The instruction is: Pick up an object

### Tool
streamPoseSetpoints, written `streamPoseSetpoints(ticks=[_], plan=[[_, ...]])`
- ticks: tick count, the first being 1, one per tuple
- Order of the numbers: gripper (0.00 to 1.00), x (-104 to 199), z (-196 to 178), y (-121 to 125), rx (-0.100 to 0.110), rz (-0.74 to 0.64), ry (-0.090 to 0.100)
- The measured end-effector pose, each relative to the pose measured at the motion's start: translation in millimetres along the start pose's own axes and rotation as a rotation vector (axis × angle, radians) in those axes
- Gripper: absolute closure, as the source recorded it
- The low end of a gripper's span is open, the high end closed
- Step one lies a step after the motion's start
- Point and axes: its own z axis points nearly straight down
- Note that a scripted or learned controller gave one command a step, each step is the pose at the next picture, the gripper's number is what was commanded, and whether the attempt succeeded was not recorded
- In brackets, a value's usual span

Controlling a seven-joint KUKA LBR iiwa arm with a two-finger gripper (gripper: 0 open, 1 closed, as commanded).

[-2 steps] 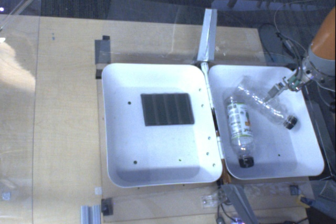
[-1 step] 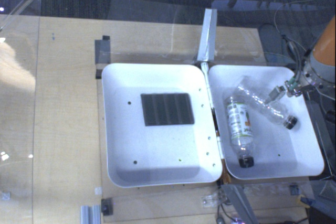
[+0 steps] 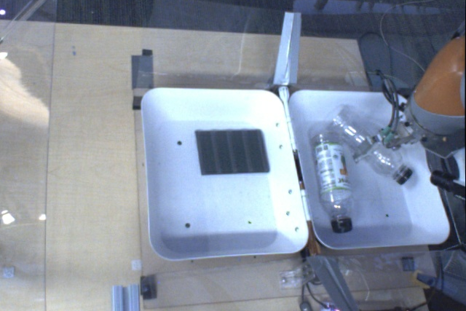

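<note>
Light wooden bench (image 3: 87, 178) carries two shallow white bins side by side. Left white bin (image 3: 167, 229) holds a dark ribbed rectangular mat (image 3: 231, 151) at its centre. Right white bin (image 3: 422, 226) holds a clear plastic bottle with a black cap and a printed label (image 3: 332, 175), lying lengthwise, and a second clear plastic bottle (image 3: 368, 148) just right of it. Two-finger gripper (image 3: 388, 136) sits over the second bottle; its opening cannot be determined.

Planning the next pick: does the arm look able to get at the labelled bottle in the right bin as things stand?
Probably yes. The labelled bottle lies flat in the right bin, uncovered from above. The pincer hangs close by over a second clear bottle, which lies beside the labelled one, perhaps touching near its top.
</note>
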Motion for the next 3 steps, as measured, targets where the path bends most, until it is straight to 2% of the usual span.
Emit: streamPoseSetpoints(ticks=[1, 2, 3], plan=[[0.0, -18, 16, 47, 0.104, -0.149, 0.078], [0.0, 0, 18, 66, 0.076, -0.467, 0.041], [0.0, -2, 16, 58, 0.013, -0.629, 0.032]])
